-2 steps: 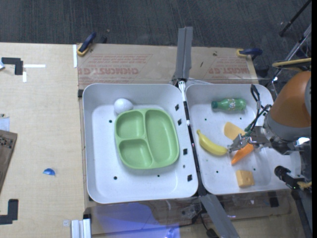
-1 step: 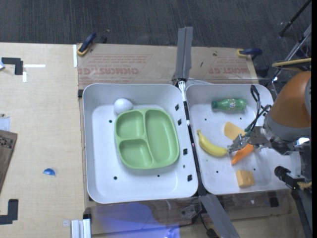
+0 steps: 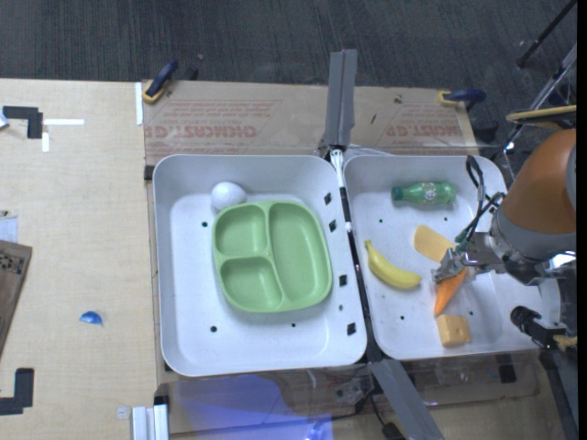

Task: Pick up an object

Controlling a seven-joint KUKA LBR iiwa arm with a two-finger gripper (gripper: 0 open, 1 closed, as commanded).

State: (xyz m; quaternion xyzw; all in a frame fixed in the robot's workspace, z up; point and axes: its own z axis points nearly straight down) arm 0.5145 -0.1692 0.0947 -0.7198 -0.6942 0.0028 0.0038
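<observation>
Left bin (image 3: 183,273): holding a green divided plate (image 3: 272,255) and a white ball (image 3: 227,193) at its upper left.
Right bin (image 3: 404,333): holding a green bottle (image 3: 424,193), banana (image 3: 393,269), yellow wedge (image 3: 431,242), carrot (image 3: 448,293) and tan block (image 3: 453,330).
Tool (image 3: 451,266): hovering at the carrot's upper end, right of centre; whether it is spread or pinching, I cannot tell.
Risk: closing on the carrot's tip, the tool is likely sliding off the taper, or nudging the wedge alongside.

Light wood bench (image 3: 73,246) w/ two white bins (image 3: 179,273) (image 3: 385,328), cardboard sheet (image 3: 275,122), blue bit (image 3: 90,318).
</observation>
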